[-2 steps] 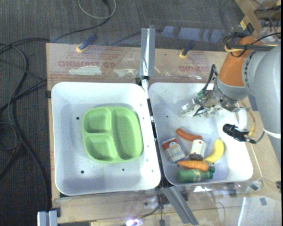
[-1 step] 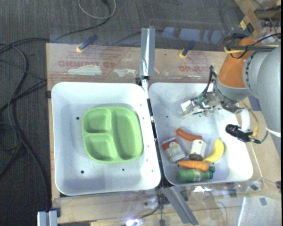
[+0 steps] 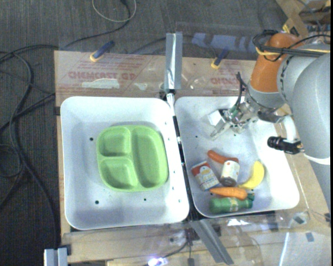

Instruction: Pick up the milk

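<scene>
A: Milk carton (image 3: 205, 177) is lying in the right bin (image 3: 277, 165), at the left end of the food cluster near the bin's front, red-and-white label up. Not grasped.

B: Walk me across, left to right.

A: Left bin (image 3: 77, 148) carries just the green divided tray (image 3: 132, 157), flat in the middle (likely the drop-off, though the task only asks for a pick). Then the divider between bins. Then the cluster: milk carton, with the sausage (image 3: 219, 157) just behind it, the small can (image 3: 229, 172) just right of it, the carrot (image 3: 229, 193) and green bottle (image 3: 231, 204) in front, banana (image 3: 256, 175) at the right end.

B: Packed tight?

A: Yes. Carton looks to be touching or nearly touching the can and the carrot, so a straight-down pinch risks catching a neighbour. Its left side faces bare bin floor, which is the cleaner approach.

B: And the gripper?

A: Gripper (image 3: 228, 122) is low over the back of the right bin, well apart from the carton, fingers splayed, nothing between them. The arm (image 3: 269, 71) comes in from the right, hence its tilt toward the bin centre.

B: Stage?

A: Pre-grasp, my read. It has to travel toward the front-left of that bin and drop before any closing.
</scene>
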Available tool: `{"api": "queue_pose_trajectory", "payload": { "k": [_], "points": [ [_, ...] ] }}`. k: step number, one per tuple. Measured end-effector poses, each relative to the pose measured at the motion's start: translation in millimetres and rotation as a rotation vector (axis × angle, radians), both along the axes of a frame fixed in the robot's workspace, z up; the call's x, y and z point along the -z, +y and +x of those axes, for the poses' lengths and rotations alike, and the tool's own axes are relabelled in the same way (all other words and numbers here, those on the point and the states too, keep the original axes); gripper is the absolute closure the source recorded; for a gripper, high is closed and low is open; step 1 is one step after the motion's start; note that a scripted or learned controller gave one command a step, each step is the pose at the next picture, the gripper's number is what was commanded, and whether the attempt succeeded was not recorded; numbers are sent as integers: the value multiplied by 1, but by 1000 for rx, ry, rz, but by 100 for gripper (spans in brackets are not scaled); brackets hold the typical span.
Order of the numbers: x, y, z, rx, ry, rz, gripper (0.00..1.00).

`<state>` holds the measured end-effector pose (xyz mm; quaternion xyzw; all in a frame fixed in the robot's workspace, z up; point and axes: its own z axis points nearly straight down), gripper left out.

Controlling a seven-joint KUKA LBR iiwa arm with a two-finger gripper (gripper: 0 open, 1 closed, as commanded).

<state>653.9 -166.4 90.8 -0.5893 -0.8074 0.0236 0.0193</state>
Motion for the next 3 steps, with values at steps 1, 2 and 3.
{"api": "queue_pose_trajectory", "payload": {
  "k": [1,2,3],
  "points": [
    [4,-26,2,-40,14,41,0],
    [-6,-34,3,-36,0,18,100],
    [-1,-15,3,-75,-17,-2,100]
  ]
}}
